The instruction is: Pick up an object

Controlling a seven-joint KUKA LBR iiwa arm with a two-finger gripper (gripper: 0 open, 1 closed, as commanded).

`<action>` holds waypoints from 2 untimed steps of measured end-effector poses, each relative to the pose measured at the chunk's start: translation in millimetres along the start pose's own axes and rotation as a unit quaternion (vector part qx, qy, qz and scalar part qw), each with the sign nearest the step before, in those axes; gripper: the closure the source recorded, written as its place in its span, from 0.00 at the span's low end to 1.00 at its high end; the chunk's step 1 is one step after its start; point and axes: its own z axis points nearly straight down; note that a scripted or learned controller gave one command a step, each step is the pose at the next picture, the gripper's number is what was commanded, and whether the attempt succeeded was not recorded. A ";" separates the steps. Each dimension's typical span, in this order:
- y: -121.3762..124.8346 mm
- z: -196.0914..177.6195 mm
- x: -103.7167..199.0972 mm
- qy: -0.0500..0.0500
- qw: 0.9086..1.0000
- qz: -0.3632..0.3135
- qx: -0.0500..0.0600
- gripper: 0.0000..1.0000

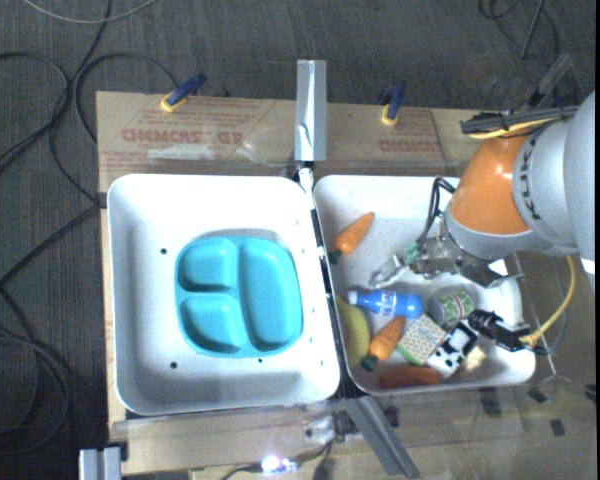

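Looks like the approach step: the hand (412,260) hovers low over the right bin (332,196), can't tell its state. Blue bottle (385,303) lies just at its 7 o'clock; next, descend and close.

Blue tray (240,293), orange carrot (354,233)

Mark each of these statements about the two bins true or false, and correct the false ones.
1. The blue divided tray lies in the left bin. True.
2. The blue bottle stands upright. False: it lies on its side in the right bin.
3. A carrot lies apart near the right bin's upper left. True.
4. The banana lies in the left bin. False: it lies in the right bin.
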 end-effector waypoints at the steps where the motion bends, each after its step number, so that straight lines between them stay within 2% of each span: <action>1: -68.5 -1.8 10.2 -0.003 0.994 -0.112 -0.007 0.00; 2: -62.5 -181.6 59.2 0.001 0.999 -0.046 0.005 0.00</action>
